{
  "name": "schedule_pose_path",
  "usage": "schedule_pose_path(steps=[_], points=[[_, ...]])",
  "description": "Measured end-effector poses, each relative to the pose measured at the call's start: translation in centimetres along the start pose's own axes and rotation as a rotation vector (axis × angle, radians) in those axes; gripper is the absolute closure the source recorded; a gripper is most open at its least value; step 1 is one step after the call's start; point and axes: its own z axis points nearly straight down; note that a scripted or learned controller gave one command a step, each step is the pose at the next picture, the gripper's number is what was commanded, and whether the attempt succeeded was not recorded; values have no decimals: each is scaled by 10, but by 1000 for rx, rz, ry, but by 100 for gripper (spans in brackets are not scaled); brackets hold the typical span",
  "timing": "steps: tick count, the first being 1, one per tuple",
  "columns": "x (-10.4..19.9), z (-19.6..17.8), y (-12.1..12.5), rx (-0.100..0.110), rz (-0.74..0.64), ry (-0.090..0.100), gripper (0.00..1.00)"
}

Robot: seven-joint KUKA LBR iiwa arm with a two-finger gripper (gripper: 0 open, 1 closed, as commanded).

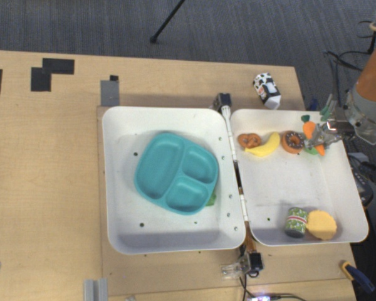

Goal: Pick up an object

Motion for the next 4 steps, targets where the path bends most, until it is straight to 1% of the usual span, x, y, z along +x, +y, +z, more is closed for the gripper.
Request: schedule_pose_path(steps=[1, 2, 3, 4], points=[[-20, 114, 41, -2, 18, -1, 0], [8, 131, 19, -5, 786, 4, 0], [8, 120, 20, -5, 778, 4, 100], [71, 2, 23, -2, 972, 2, 100]])
